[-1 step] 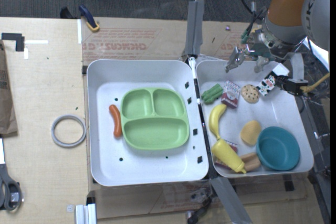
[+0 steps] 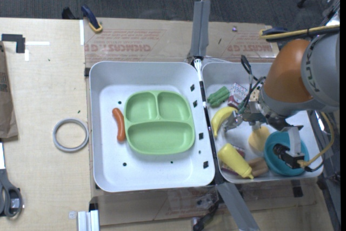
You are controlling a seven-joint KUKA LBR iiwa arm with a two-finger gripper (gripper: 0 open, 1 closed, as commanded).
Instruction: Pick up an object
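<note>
While the gripper [image 2: 236, 119] hangs low in the right bin [image 2: 216, 68] just beside the banana [image 2: 220, 118], I cannot tell its state; nothing looks lifted, so the pick remains.

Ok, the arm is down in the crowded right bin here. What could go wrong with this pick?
1. The claw sits right beside the banana, with a yellow bottle and green toy close by; it may nudge or pinch a neighbour instead of one clean object.
2. The arm hides much of the right bin, so a slipped grasp could be hard to spot.
</note>
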